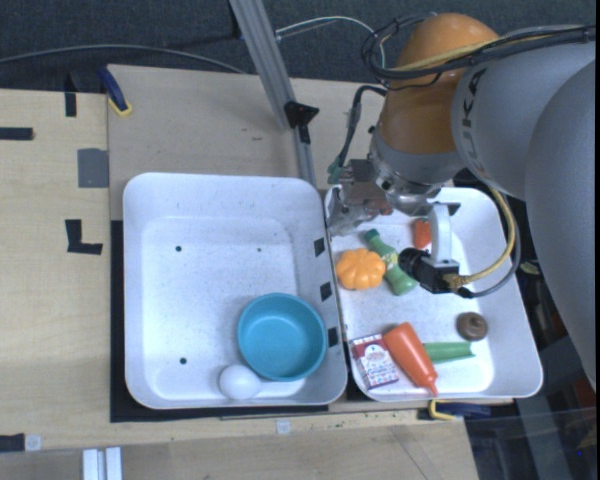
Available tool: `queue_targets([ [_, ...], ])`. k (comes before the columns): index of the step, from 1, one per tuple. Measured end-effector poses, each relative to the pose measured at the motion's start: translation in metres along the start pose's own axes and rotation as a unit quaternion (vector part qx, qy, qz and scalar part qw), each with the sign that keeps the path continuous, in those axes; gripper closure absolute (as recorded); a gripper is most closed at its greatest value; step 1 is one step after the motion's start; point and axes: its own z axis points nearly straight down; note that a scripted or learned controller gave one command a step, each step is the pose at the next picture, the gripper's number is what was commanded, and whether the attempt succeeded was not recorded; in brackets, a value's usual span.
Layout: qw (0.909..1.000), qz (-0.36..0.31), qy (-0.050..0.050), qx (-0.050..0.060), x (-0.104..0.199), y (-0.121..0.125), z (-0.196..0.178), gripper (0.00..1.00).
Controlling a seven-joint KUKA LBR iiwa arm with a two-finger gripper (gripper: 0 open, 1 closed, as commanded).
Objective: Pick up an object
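Observation:
My gripper (363,208) hangs low over the far left corner of the right bin (510,353), under the orange wrist band. Just in front of it lie a green toy vegetable (392,267) and an orange pumpkin (360,269). A small orange-red piece (422,234) lies to the gripper's right, partly behind a black cable fitting. Nearer the front of that bin are a carrot with a green top (414,355), a red and white box (375,361) and a small brown disc (470,325).
The left bin (180,228) holds a blue bowl (280,335) and a white ball (239,380) at its front. A slanted grey metal pole (270,58) crosses above the bins' shared wall. The arm's grey body covers the right bin's far right side.

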Motion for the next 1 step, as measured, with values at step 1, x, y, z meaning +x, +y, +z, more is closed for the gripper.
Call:
queue_targets([
  [1,1.0,0.001,-0.001,0.0,0.0443,0.0021,0.0018,1.0],
])
